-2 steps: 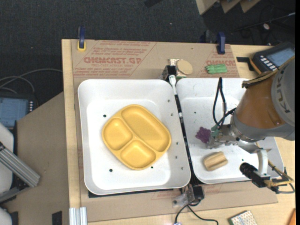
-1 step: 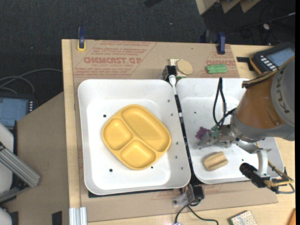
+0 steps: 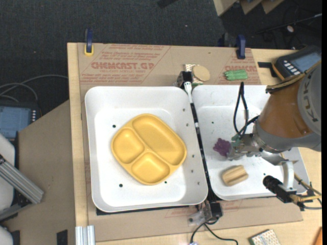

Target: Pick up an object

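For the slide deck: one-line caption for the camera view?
Arm's hand beside a purple object and tan block in the right bin; yellow tray in the left.

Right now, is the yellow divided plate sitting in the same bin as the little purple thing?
No, the yellow plate lies in the left bin, while the purple thing lies in the right bin.

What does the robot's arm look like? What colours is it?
The arm is big and round, grey with a wide orange band above the wrist. Dark letters are printed on the grey part. A thin black cable loops along it down to the gripper, which is small, grey and metallic.
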Controlling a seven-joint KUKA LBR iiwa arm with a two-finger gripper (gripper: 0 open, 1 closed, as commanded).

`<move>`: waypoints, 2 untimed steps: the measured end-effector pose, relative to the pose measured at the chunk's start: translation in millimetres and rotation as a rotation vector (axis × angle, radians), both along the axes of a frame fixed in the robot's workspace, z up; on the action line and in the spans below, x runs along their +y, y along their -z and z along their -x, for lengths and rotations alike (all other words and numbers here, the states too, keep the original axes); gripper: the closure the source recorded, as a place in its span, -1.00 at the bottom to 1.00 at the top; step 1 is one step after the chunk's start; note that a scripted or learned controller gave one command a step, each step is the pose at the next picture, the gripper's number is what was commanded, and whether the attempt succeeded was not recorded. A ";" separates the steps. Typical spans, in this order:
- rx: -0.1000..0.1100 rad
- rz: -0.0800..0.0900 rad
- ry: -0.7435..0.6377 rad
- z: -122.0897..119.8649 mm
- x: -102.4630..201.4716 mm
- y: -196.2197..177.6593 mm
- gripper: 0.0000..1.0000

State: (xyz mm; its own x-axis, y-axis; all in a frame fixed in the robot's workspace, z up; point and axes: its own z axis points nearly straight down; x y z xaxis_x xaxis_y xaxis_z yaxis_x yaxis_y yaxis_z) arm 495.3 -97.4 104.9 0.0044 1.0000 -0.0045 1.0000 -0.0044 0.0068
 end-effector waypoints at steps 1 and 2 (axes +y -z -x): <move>0.001 0.000 0.000 0.2 0.0 0.5 -1.00; 0.002 -0.003 -0.007 -54.9 2.0 21.4 -1.00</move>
